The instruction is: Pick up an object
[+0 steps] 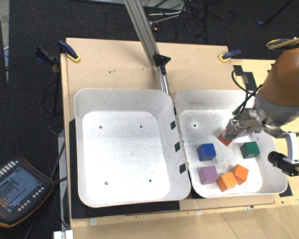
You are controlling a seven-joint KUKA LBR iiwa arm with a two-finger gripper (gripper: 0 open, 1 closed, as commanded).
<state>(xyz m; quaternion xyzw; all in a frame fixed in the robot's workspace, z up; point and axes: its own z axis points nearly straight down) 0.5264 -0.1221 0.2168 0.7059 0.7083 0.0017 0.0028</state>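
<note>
No brand, label or readable writing shows anywhere; the screen of the grey teach pendant [14,190] on the floor at near left is too blurred to read. Two shallow white plastic bins sit on the wooden desk [119,63]: the left bin [120,146] and the right bin [189,108]. The right bin holds one blue cube [206,151], one green cube [249,149], one purple cube [208,174], two orange blocks [233,178] touching each other, and one red block [223,139] mostly hidden under the hand [235,132]. Whether the hand is clenched or released I cannot tell.
</note>
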